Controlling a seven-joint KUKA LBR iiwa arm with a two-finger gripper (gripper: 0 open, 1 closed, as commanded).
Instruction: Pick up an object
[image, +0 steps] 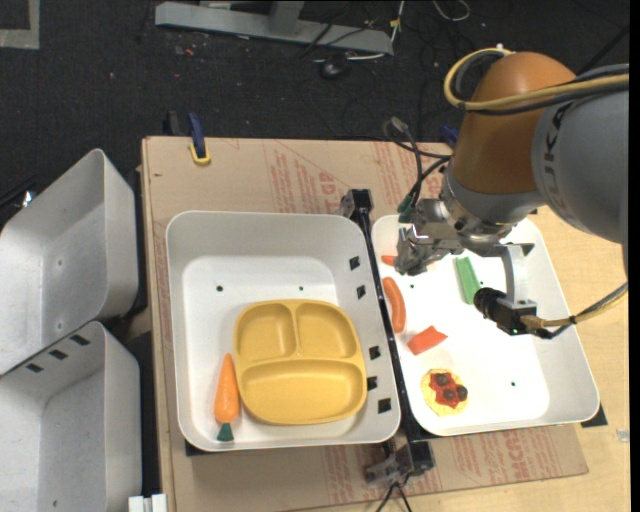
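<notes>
My gripper (412, 258) hangs low over the back left part of the right bin (560, 375), under the orange wrist band. Nothing shows between its fingers. Just below it lies an orange sausage-shaped piece (395, 303) along the bin's left wall. A green stick (466, 279) lies to the gripper's right. Nearer the front are a red-orange wedge (427, 339) and a small yellow pizza slice with dark toppings (445, 391).
The left bin (190, 300) holds a yellow divided plate (300, 360) and an orange carrot (227, 392) beside the plate's left edge. White bin walls stand at the far left. The arm covers the right bin's back edge.
</notes>
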